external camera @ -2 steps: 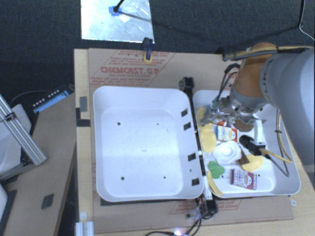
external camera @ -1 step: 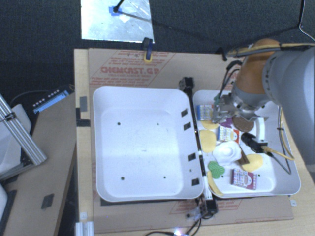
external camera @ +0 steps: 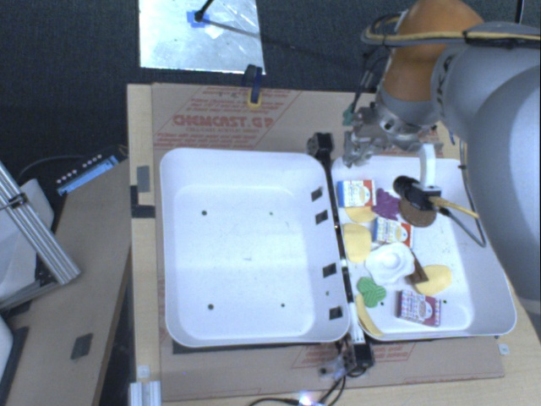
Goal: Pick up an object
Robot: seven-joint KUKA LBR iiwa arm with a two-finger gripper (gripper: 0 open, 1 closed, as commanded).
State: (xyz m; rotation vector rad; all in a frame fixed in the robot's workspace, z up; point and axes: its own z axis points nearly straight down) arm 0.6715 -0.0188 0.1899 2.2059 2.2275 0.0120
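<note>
The right bin (external camera: pixel 486 290) holds several small items. Among them are a small carton (external camera: pixel 356 193), a purple grape bunch (external camera: pixel 387 202), a brown round piece (external camera: pixel 417 211), a white cup-like piece (external camera: pixel 390 263), a green piece (external camera: pixel 370 290) and a red box (external camera: pixel 418 308). Yellow pieces (external camera: pixel 356 242) lie along the bin's left wall. My gripper (external camera: pixel 358 149) hangs over the far left corner of this bin, just above and behind the carton, with nothing seen in it.
The left bin (external camera: pixel 245 244) lies beside the right one, with a black hinged divider (external camera: pixel 334 227) between them. The arm's grey body (external camera: pixel 499 125) covers the right bin's far right side. A shiny sheet (external camera: pixel 201 22) lies behind the bench.
</note>
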